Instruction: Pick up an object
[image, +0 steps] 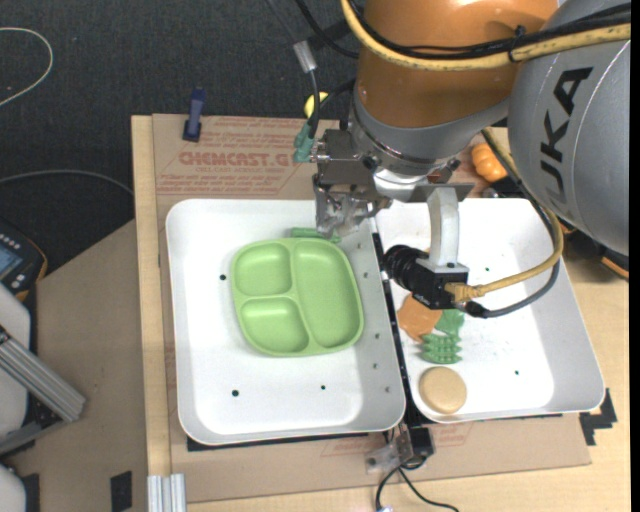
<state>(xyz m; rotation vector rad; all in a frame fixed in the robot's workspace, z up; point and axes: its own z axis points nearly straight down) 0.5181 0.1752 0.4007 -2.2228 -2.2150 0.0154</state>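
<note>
Two white bins sit side by side on the desk (90, 300): the left bin (200, 390) and the right bin (560, 370). A cardboard sheet (230, 150) lies beneath them, with a blue clip (194, 115) at its far left edge.

Green plate (297, 296), white bins (200, 300), tan disc (443, 389).
</note>
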